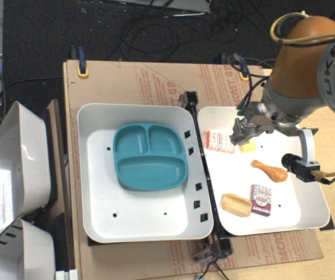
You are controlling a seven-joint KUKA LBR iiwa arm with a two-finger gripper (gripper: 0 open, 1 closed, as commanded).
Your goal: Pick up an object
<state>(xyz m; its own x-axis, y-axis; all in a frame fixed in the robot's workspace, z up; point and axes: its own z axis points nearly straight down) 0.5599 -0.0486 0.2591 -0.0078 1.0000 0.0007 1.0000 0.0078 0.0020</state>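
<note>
Left bin [91, 174]: a teal divided plate [150, 157] lies flat at its centre. Right bin [313, 209]: a small white-and-red packet [220, 142] near the divider; a tan bread roll [237, 205] touching a purple card box [261, 199]; an orange drumstick-shaped toy [269, 170]. The gripper [241, 134] hangs over a yellow block [248, 147]; whether the pincer is released or clenched cannot be told.

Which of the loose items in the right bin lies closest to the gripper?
The small yellow piece, right beside the gripper; the white-and-red packet sits slightly farther left.
</note>
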